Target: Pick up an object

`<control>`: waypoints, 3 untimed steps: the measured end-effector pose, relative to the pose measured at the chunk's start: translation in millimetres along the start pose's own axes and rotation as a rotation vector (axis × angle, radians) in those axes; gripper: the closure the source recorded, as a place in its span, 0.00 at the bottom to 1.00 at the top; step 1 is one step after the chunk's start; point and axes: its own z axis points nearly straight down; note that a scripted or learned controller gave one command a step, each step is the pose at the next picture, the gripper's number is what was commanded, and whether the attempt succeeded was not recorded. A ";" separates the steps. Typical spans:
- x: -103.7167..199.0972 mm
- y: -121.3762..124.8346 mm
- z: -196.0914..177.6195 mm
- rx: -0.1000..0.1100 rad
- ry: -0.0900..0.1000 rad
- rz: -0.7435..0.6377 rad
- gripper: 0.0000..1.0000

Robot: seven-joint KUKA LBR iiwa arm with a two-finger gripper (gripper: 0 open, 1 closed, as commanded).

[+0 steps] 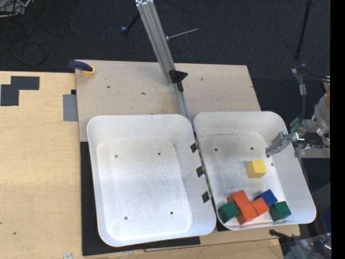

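Note:
The right bin holds a yellow cube near its middle right. At its front lies a cluster: an orange block, a green block, a smaller orange block, a blue block and a second green block. My gripper reaches in over the right bin's right rim, above and to the right of the yellow cube, apart from it. Nothing shows between its fingers.
The left bin sits beside the right one, with black clips along the shared rim. A slanted aluminium post rises behind the bins. A blue-and-yellow clamp sits at the bench's far left corner.

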 end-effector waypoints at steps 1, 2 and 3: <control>-0.9 0.4 -1.9 -0.004 -0.001 0.002 0.00; -0.6 0.4 62.7 0.003 0.001 0.001 0.00; 1.9 -3.5 127.2 0.003 0.001 0.001 0.00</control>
